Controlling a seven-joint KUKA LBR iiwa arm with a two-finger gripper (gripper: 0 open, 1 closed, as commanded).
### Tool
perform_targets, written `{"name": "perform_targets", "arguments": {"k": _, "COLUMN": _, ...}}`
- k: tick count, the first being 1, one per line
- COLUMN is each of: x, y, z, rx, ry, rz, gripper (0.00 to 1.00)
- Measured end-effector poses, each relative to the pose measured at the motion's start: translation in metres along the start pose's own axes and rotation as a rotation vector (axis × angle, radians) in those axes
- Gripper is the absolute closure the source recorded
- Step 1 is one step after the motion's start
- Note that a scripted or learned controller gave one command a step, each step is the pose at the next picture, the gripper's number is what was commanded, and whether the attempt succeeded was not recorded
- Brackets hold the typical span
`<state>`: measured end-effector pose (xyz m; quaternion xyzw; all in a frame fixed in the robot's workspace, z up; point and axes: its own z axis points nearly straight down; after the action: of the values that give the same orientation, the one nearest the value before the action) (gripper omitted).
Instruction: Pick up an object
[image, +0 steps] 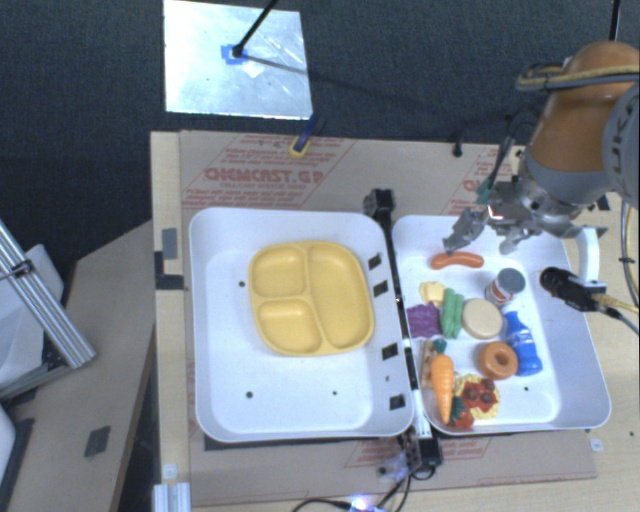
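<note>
The gripper (490, 232) hangs over the far end of the right bin (575, 400), its fingers (462, 233) spread with nothing between them. A toy hot dog (457, 261) lies in the bin just below the fingers, apart from them.

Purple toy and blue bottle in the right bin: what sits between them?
In the camera view, a green toy and a tan round piece lie side by side between the purple toy and the blue bottle.
</note>
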<state>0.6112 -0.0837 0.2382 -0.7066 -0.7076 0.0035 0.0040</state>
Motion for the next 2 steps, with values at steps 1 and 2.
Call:
{"name": "perform_targets", "arguments": {"k": 1, "x": 0.000, "y": 0.002, "z": -0.007, "rx": -0.012, "ry": -0.001, "rz": -0.002, "gripper": 0.00}}
{"name": "perform_targets", "arguments": {"k": 2, "x": 0.008, "y": 0.001, "z": 0.052, "rx": -0.007, "ry": 0.000, "rz": -0.001, "gripper": 0.00}}
